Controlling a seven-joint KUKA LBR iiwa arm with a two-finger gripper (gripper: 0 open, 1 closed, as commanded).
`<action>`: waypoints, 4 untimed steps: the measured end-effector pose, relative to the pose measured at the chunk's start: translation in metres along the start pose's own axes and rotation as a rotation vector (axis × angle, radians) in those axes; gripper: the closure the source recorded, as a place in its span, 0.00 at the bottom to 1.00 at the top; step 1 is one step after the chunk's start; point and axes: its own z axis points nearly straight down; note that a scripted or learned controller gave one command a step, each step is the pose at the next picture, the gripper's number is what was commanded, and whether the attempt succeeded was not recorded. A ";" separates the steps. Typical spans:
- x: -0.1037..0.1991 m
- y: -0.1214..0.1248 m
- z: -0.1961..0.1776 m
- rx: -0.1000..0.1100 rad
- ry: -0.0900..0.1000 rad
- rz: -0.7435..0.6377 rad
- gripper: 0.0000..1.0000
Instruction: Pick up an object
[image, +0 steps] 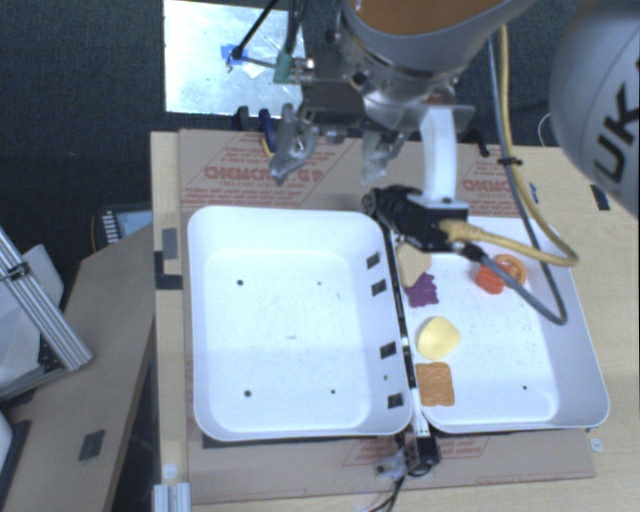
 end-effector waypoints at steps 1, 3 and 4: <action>0.000 0.000 0.000 0.000 0.000 0.000 0.00; 0.000 0.000 0.000 0.000 0.000 0.000 0.00; 0.000 0.000 0.000 0.000 0.000 0.000 0.00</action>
